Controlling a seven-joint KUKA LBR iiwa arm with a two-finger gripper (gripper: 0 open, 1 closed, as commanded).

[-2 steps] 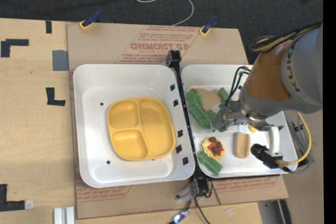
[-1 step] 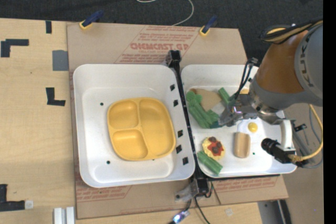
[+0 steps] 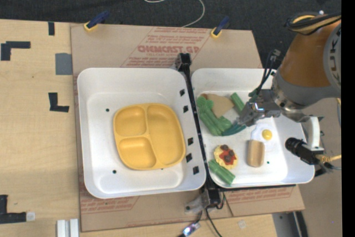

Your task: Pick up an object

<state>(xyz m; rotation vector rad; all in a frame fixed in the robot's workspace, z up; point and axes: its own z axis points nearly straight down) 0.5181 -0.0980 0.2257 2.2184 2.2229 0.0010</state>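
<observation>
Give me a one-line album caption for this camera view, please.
Robot arm lowers its tool among toy foods in the right bin; a yellow divided plate sits in the left bin.

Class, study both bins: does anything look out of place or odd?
Yes. The yellow divided plate sits alone in the left bin, while all the toy food lies loose in the right bin, beside the gripper.

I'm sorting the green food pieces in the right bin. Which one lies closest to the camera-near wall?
The short green piece beside the small pizza, in the bin's near-left corner. The other green pieces lie farther back, near the gripper.
</observation>
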